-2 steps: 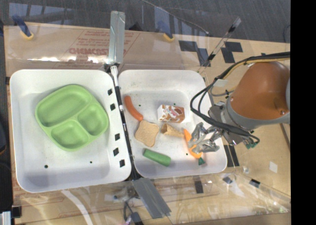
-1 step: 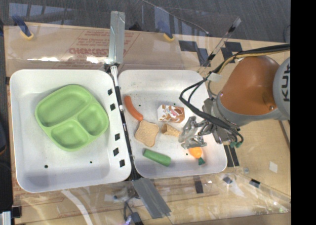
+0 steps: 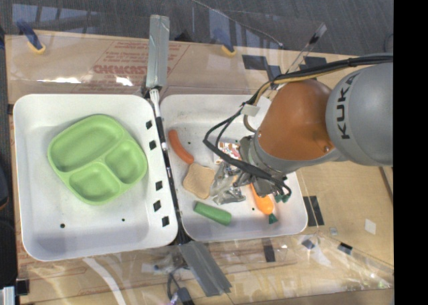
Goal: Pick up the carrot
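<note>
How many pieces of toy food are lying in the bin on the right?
4. A sausage at the upper left, a bread slice mid-bin, a green pickle near the front, and the carrot beside the gripper. The arm may hide more.

The gripper (image 3: 231, 186) sits under the arm's orange wrist band (image 3: 294, 123) — whether its fingers are parted or closed cannot be made out. Just beside the jaws, the carrot (image 3: 263, 202) is partly covered by cables — its upper end is hidden.
</note>
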`<state>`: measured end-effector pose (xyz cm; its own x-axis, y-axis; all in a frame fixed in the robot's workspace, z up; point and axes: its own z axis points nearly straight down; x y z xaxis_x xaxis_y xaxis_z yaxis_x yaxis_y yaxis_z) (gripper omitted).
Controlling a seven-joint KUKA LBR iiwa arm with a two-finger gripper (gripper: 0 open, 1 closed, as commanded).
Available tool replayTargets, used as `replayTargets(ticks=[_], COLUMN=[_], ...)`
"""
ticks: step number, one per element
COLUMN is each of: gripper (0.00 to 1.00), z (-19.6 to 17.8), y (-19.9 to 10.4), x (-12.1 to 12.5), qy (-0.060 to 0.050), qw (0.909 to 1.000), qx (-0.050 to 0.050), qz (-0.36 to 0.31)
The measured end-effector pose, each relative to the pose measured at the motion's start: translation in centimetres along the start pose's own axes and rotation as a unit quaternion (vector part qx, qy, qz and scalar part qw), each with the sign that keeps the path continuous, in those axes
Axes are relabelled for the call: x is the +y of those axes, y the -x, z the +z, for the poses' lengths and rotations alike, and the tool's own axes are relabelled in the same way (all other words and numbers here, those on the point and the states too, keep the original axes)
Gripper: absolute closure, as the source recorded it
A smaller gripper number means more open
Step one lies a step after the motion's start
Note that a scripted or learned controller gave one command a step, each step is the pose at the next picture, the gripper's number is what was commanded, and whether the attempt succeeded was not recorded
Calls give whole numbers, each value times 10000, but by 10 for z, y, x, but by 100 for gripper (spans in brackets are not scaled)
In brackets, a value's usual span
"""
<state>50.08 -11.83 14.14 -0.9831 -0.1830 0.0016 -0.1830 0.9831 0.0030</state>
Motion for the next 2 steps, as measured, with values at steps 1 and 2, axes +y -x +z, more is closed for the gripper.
replayTargets(ticks=[1,2], gripper=[100,100], z=[-10,-21], y=[39,41], x=[22,24], qy=[-17,-24], qw=[9971,9969], qx=[-25,-40], qz=[-754,-782])
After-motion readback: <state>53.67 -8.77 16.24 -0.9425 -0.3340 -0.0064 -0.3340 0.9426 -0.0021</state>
